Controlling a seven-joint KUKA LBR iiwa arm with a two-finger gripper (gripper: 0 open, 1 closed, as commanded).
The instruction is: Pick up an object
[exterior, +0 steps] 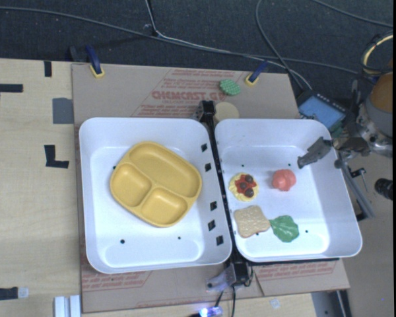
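Camera view, hand [315, 154] over right bin [330, 240], nothing gripped, grip state unclear

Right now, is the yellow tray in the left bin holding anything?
Empty. The yellow tray lies flat in the left bin and all three compartments show bare yellow; the toy foods lie in the right bin.

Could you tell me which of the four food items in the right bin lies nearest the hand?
The red tomato. It lies just below-left of the hand, while the pizza, the cracker and the green lettuce piece lie farther away.
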